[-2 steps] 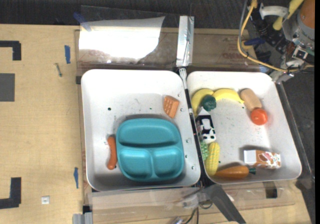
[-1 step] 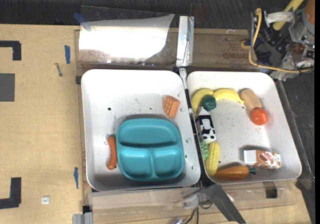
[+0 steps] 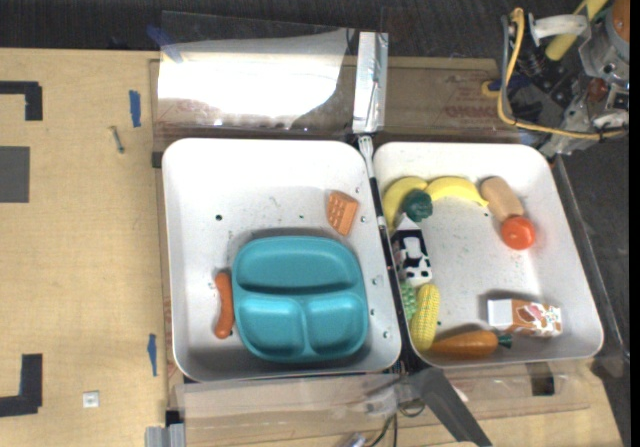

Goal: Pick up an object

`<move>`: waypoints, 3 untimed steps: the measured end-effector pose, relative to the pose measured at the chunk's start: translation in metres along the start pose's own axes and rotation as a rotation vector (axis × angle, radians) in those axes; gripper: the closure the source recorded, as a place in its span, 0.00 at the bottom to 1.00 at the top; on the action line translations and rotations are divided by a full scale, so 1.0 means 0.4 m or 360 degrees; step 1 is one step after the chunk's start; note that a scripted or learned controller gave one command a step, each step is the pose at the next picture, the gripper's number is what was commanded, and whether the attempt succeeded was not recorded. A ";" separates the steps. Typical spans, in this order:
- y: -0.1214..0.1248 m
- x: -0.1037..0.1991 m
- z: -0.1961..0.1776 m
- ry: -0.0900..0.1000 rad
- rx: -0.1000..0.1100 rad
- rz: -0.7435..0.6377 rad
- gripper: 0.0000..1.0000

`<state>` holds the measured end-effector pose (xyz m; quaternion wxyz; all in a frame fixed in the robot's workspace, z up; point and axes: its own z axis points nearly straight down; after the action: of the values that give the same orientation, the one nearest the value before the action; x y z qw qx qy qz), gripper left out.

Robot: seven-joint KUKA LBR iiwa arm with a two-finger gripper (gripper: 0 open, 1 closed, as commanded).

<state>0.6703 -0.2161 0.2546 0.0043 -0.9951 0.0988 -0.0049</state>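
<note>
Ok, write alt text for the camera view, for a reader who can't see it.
Two white bins sit side by side: the left bin holds a teal divided tray, a hot dog and an orange wedge; the right bin holds a banana, corn, a carrot and a small carton. The arm is at upper right, outside the bins.

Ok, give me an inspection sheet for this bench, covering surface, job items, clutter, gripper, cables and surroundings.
Surface: two white bins side by side, left bin, right bin.
Job's things, left bin: teal divided tray, orange sausage beside it, orange wedge.
Job's things, right bin: banana, corn cob, carrot, juice carton, cow-patterned toy, tan piece with orange end.
Clutter: nothing seen.
Gripper: arm at upper right, outside the bins; holds nothing visible.
Cables: yellow cable looped on the arm.
Surroundings: clear plastic sheet behind the left bin.
</note>
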 end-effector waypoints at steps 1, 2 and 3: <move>-0.011 0.003 -0.027 0.0007 0.0008 -0.0005 1.00; 0.012 -0.002 -0.119 -0.0004 -0.0009 0.0005 1.00; 0.014 -0.007 0.016 -0.0022 -0.0005 0.0003 1.00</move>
<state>0.6665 -0.2211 0.2483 0.0034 -0.9950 0.0998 0.0022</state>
